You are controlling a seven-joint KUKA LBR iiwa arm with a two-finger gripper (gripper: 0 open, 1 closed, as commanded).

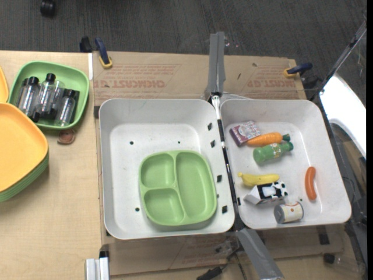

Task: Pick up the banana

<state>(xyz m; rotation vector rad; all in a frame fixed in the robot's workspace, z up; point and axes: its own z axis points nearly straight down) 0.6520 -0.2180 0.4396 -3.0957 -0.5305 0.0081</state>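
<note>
- Whether my pincer is spread or pressed together, I cannot tell.
- The right bin (pixel 329 133) holds the banana (pixel 258 179). It lies flat in the bin's lower left part, near the wall shared with the other bin.
- Just below the banana, touching or nearly so, lies a black-and-white carton (pixel 267 192). A grey can (pixel 289 212) lies on its side just beside the carton, near the bin's front wall.
- Above the banana lies a green bottle (pixel 272 151) on its side. Beyond that is a carrot (pixel 265 139), with a pink packet (pixel 243 132) at its left end.
- An orange-red sausage (pixel 311 183) lies apart, to the banana's right.
- The left bin (pixel 116 156) holds a green divided tray (pixel 178 186) with three compartments, nothing in them.
- On the bench at far left, a green dish (pixel 35 69) holds several small dark-capped bottles (pixel 46 98), beside stacked orange plates (pixel 17 150).
</note>
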